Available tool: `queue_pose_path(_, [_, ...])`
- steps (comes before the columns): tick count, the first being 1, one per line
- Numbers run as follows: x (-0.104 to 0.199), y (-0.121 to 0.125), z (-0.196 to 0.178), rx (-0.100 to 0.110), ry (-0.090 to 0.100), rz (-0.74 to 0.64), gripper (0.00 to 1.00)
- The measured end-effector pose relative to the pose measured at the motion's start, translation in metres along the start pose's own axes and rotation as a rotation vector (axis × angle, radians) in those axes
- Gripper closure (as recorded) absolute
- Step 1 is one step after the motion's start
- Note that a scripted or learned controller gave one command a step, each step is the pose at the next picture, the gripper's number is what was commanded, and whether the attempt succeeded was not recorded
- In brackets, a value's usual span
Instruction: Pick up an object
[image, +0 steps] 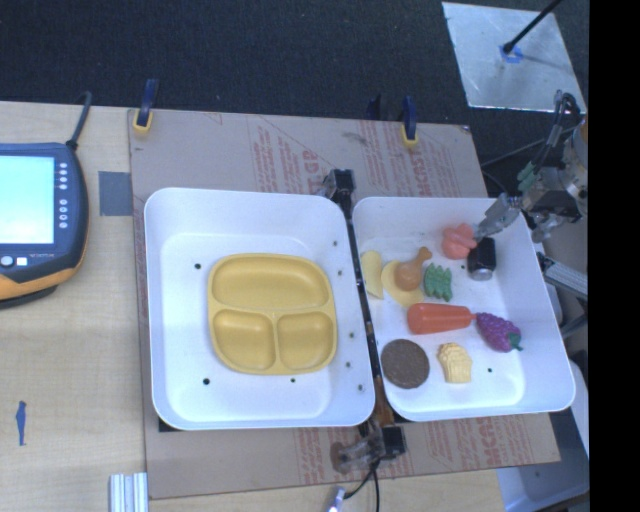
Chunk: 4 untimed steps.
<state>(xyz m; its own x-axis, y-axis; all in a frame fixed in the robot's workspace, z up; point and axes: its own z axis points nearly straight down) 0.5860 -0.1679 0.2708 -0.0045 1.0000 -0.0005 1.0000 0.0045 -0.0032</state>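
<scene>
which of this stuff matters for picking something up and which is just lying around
For the job: gripper, right bin, carrot, grapes, corn, drumstick, brown disc, pink piece by the gripper.
Just lying about: yellow plate in the left bin, handheld screen, blue clamps.

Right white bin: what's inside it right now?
In the right white bin: orange toy carrot, purple grapes, brown round patty, yellow corn, green vegetable, tan drumstick, pale yellow slice, and a pink piece beside the gripper. The gripper covers the bin floor beneath it.
</scene>
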Motion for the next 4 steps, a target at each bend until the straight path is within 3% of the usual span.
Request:
queue_pose_path(1, [0.040, 0.012, 0.118, 0.002, 0.000, -0.001, 0.00])
queue_pose_path(2, [0.013, 0.061, 0.181, 0.007, 0.000, 0.003, 0.00])
queue_pose_path(3, [0.022, 0.066, 0.181, 0.022, 0.001, 0.009, 0.00])
queue_pose_path(4, [0.021, 0.065, 0.170, 0.024, -0.001, 0.007, 1.00])
